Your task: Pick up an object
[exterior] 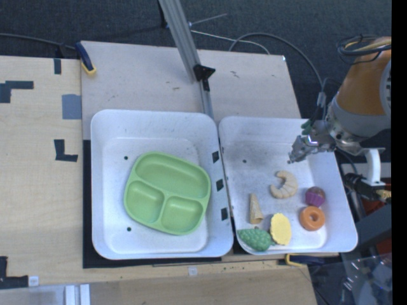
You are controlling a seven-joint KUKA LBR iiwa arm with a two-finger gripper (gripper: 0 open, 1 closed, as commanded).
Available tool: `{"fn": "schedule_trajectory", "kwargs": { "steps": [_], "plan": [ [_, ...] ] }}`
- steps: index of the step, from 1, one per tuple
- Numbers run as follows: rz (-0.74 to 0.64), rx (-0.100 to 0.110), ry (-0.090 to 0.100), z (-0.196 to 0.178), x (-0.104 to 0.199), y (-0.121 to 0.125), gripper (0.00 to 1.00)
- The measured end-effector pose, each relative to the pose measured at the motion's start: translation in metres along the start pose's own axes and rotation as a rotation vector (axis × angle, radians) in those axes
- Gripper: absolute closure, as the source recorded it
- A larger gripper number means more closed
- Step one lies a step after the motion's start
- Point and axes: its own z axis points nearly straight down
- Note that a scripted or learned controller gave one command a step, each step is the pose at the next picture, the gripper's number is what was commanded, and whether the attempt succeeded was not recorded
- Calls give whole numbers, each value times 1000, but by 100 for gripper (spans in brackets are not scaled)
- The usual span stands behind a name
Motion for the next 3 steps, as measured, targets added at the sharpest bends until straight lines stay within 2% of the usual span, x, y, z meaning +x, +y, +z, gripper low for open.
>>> {"fn": "schedule_trajectory", "kwargs": {
  "steps": [3],
  "plan": [
    [-6,5,4,-23,147,2,100]
  ]
}}
